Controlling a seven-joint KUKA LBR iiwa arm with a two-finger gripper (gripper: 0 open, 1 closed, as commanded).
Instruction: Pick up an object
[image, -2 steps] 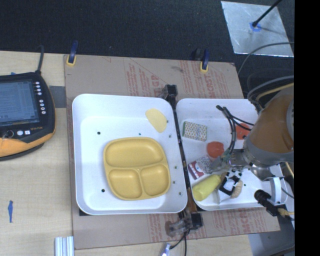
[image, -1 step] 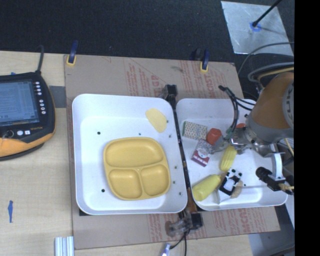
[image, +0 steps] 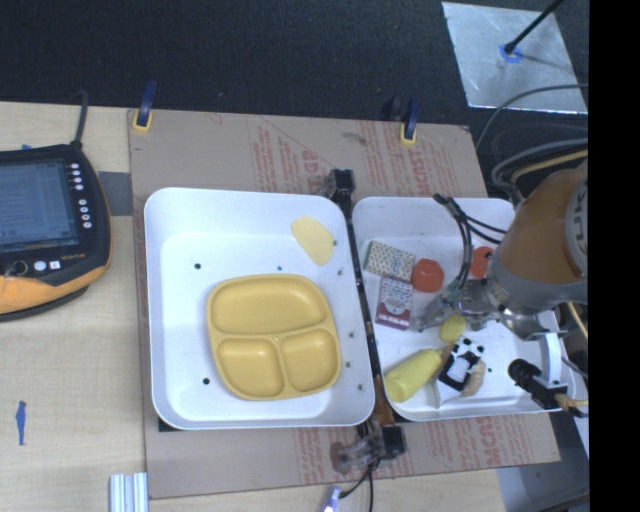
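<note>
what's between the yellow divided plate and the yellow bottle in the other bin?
In the camera view, the two bins' adjoining white rims with a dark seam between them separate the yellow three-compartment plate from the yellow cylindrical bottle; no objects lie there.

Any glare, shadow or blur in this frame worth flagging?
Camera view: the left bin floor washes out under bright light; the yellow tray stays readable; the arm looks soft and shades the right bin; small items there lack sharp detail.

Grey arm (image: 548, 262) w/ wide orange band, black cables running alongside, metal wrist hardware below.
</note>
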